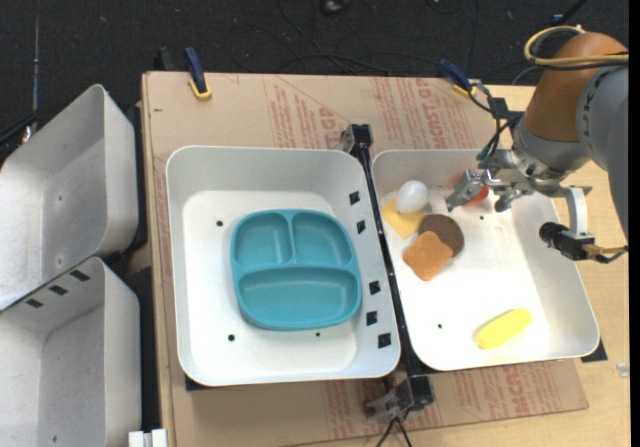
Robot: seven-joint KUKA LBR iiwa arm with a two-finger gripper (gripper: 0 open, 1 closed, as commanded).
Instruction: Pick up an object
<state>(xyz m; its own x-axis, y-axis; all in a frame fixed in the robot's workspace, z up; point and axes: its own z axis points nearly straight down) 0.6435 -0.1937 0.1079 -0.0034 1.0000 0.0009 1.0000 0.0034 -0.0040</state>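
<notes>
The fingers (472, 193) of the gripper (486, 192) are spread apart, and a small red thing (479, 189) shows between them; I cannot tell if they press on it. The gripper hangs low over the right bin (560, 335). Near it lie a white egg (411, 197), a yellow slice (398, 221), a brown disc (444, 230) and an orange piece (428, 255). A yellow banana (502, 328) lies well apart. The left bin (190, 335) bears a blue plate (295, 268).

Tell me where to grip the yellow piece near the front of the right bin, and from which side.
Grip the yellow piece across its narrow middle, coming straight down. It lies flat and elongated, apart from the other items, with bare bin floor on both long sides for the fingers.
</notes>
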